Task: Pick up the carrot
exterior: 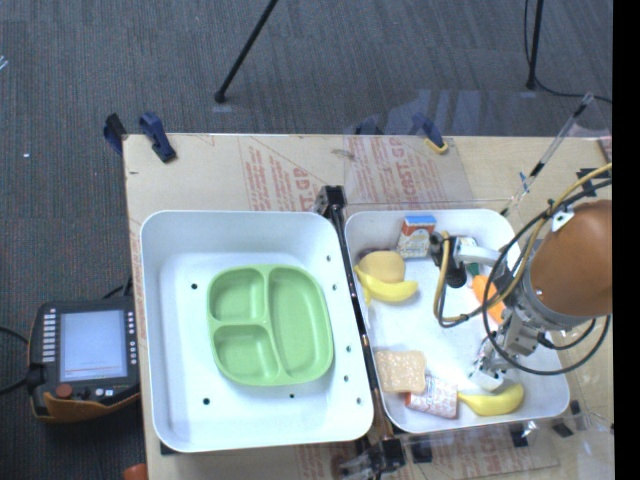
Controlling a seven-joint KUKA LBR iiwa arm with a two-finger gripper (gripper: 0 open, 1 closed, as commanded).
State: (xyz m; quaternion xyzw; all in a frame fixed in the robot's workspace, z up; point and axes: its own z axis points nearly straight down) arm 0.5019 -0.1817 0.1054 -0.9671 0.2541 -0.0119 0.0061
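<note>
The arm (570, 268) is reaching in from the right of the frame and hanging over the right bin (500, 220), with its gripper (492, 373) pointing down near the bin's lower right corner. Whether the gripper is spread or pressed together cannot be told from here. It is hovering just above a banana (497, 401) that is lying along the bin's bottom edge. The carrot (482, 293) is showing as a small orange patch at the right side of the same bin, mostly hidden behind the arm and its cables. A cracker (401, 370) and a red-and-white packet (433, 398) are lying at the lower middle of that bin, while a second banana (388, 290) and a small carton (417, 236) are sitting toward its upper left. The left bin (180, 248) is holding a green divided plate (270, 325). A handheld control screen (88, 353) is sitting on the floor at the far left.
</note>
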